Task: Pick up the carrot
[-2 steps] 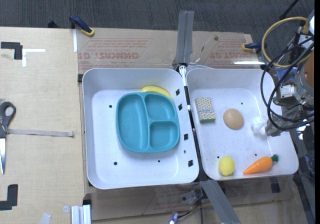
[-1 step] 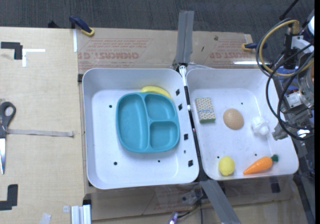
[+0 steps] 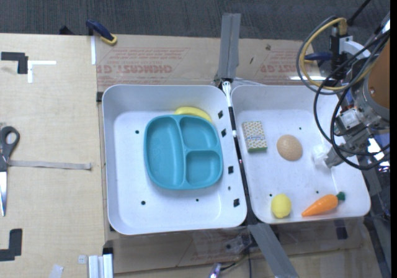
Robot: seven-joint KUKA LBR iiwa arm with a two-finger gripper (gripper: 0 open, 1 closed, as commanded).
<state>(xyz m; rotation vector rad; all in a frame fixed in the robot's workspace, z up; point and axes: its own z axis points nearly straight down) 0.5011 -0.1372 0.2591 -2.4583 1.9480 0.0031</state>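
— Near the front right corner of the right bin [image 3: 298, 102], the carrot [image 3: 321, 205] is seen, lying almost flat, its green top toward the wall.

— What could go wrong there?

— A bad grasp is judged likely. The carrot is very near the bin wall, so a finger could be blocked by the rim, and the tapered body could be pushed away. The lemon [image 3: 281, 206] lies near its tip and could be knocked. The egg [image 3: 289, 147] and the small box [image 3: 254, 136] are well apart.

— And the gripper [image 3: 327, 157]?

— It is seen above the carrot, against the right wall. Whether its jaws are apart cannot be told.

— Any writing?

— Mirrored red print is seen on the cardboard [image 3: 146, 64]; it cannot be read surely.
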